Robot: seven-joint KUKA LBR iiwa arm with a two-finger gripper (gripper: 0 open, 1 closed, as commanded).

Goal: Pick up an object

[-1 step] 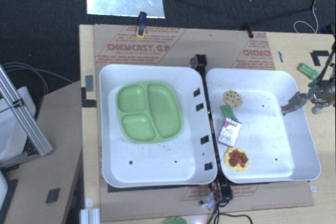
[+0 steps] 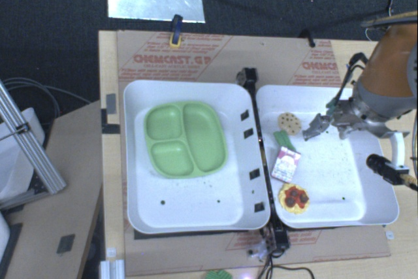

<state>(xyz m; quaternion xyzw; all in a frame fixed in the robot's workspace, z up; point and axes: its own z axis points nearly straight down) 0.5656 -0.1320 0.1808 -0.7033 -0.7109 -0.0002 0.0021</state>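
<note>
Overhead slant view of bench w/ two shallow white bins side by side.

Starting at pincer: grey two-finger pincer (image 2: 312, 129) on grey arm w/ orange band, reaching in from right, poised over right-hand white bin (image 2: 346, 209). Fingers pointing left and slightly down; look near-closed w/ nothing between them, though tips small and hard to read.

Just left of tips: round tan cookie w/ dark chips (image 2: 289, 122), lying flat on bin floor, near but apart from fingers. Likeliest pick target.

Left and a little below pincer: small green stick-shaped piece (image 2: 283, 140), touching or nearly touching next item.

Below-left of pincer: small white and pink printed packet (image 2: 286, 164), tilted, flat on floor.

Further below: flat yellow round toy pizza w/ red toppings (image 2: 294, 198), near bin's front edge.

Far left of pincer, past black centre divider: left-hand white bin (image 2: 140, 206) holding pale green plastic three-compartment tray (image 2: 185, 139).

Doing step well (judgement): pick one item, not cluster. Cookie closest and stands alone, so good choice. Spread fingers wide before descent, centre over cookie, align across its narrow width, go down till tips straddle edges, then close and lift straight up. Risks: thin flat shape sliding out; tips scraping bin floor; drifting down-left and nudging green piece or packet.
</note>
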